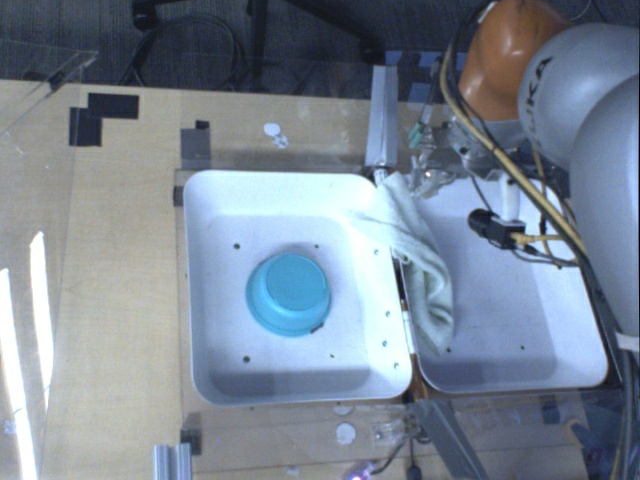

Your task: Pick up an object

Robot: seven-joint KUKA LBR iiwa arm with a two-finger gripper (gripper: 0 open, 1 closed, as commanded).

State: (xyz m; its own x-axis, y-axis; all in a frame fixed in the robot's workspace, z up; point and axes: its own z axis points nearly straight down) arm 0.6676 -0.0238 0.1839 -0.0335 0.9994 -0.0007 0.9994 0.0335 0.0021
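Observation:
A pale greenish-white cloth (420, 268) lies draped over the divider between the two bins, most of it in the right bin (520, 368), with one corner spilling into the left bin (215, 368). Its upper end rises toward my gripper (428, 176), which hangs over the back left corner of the right bin and meets the cloth's top edge. A round blue bowl (289, 294) sits upside down in the middle of the left bin, well to the left of the gripper.
The grey arm with its orange band (505, 53) and dark cables (505, 230) reaches over the right bin from the right. A metal post (380, 118) stands behind the divider. Wooden bench (90, 298) surrounds the bins.

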